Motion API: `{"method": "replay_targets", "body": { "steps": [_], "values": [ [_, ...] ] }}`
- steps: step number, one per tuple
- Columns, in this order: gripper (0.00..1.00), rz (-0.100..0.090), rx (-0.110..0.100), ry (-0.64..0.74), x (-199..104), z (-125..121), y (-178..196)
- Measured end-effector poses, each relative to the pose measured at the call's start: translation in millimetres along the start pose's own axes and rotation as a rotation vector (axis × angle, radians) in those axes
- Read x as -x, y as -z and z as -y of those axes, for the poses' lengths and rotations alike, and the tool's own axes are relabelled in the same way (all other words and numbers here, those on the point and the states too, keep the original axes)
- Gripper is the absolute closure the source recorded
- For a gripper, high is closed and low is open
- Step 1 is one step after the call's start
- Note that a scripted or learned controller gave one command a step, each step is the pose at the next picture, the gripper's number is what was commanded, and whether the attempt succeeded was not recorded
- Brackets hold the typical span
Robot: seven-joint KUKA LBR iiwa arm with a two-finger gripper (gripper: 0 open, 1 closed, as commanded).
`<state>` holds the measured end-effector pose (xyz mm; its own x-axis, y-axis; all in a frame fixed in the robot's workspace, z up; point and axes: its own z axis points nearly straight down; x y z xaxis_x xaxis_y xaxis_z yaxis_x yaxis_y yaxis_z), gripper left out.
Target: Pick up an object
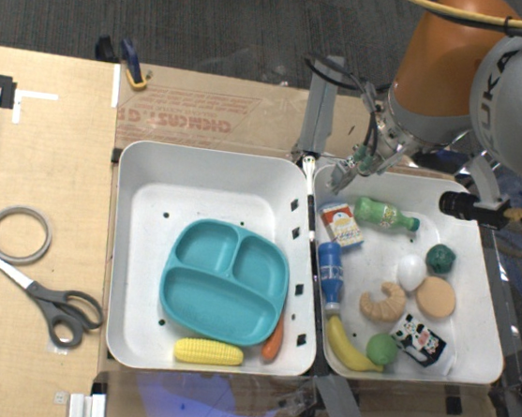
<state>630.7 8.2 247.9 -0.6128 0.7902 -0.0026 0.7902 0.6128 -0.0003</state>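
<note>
Right white bin (483, 362) held the pick candidates: small red-and-white carton (342, 226) near the back-left corner, green plastic bottle (385, 214) lying just beside it, blue bottle (330, 270) along the left wall, yellow banana (348, 347) at the front. White egg (410, 270), tan round (435, 297), croissant (383, 302), green ball (440, 259), lime (382, 349) and black-and-white carton (419, 340) were crowded together mid-bin. Gripper (345, 174) hung over the back-left rim above the carton, empty; opening: cannot tell. Left bin (135, 235) held a teal divided tray (225, 282), corn cob (208, 351) and carrot (272, 343).
</note>
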Motion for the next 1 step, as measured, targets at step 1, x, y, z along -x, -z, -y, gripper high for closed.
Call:
{"method": "replay_targets", "body": {
  "steps": [1],
  "values": [
    [1.0, 0.0, 0.0, -0.148, 38.8, 1.6, 61.5]
  ]
}}
